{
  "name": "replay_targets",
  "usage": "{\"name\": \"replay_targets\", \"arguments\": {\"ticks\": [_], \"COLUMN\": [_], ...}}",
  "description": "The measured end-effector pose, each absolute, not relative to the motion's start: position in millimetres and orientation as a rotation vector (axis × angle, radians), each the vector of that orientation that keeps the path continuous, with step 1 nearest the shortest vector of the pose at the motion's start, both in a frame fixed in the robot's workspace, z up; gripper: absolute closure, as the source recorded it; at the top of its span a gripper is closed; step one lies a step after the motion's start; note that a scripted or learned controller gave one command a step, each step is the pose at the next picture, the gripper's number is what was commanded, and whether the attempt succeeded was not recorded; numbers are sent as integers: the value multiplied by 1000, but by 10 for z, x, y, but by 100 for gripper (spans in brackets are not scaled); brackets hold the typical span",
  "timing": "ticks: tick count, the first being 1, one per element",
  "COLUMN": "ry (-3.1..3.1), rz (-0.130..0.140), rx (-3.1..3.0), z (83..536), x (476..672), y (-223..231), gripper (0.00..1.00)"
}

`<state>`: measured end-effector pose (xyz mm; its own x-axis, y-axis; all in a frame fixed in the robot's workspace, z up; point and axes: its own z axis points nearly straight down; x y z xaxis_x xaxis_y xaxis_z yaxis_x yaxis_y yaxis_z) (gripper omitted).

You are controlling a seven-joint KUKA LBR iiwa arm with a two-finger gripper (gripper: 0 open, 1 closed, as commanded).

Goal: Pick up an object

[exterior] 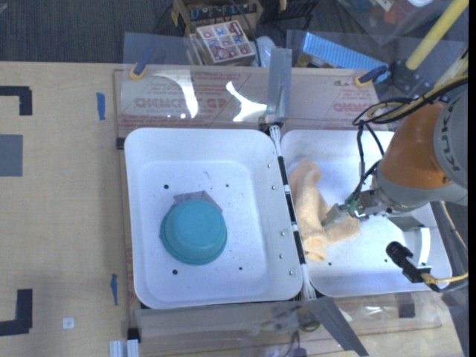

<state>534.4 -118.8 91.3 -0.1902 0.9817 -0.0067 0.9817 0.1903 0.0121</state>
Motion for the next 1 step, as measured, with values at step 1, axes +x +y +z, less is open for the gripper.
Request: {"name": "replay_targets", "arguments": {"ticks": [1], "ry": [2412], "rz": [15], "rx": [1992], "z": [1016], "x": [5354], "y": [-1181], "gripper": [100]}}
